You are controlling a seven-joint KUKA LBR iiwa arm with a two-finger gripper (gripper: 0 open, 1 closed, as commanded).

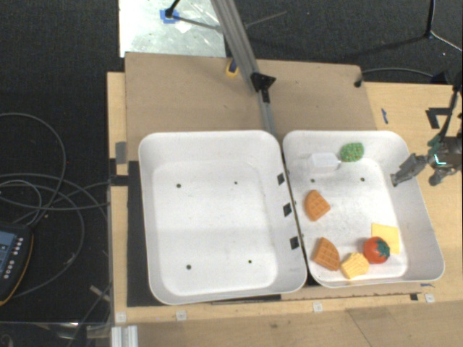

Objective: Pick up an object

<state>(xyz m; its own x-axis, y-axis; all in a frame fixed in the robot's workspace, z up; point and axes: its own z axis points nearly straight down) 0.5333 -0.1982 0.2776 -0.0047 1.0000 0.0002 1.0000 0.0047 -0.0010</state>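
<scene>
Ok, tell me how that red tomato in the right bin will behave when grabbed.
The tomato looks round and glossy, so it may roll or slip from the tool. It touches the yellow wedge and yellow waffle piece, which might shift. Probably light plastic.

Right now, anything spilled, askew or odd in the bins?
Nothing stands out. All the items sit inside the right bin: green piece, white block, two orange waffle pieces, yellow pieces, red tomato. The hand is at that bin's right edge.
</scene>
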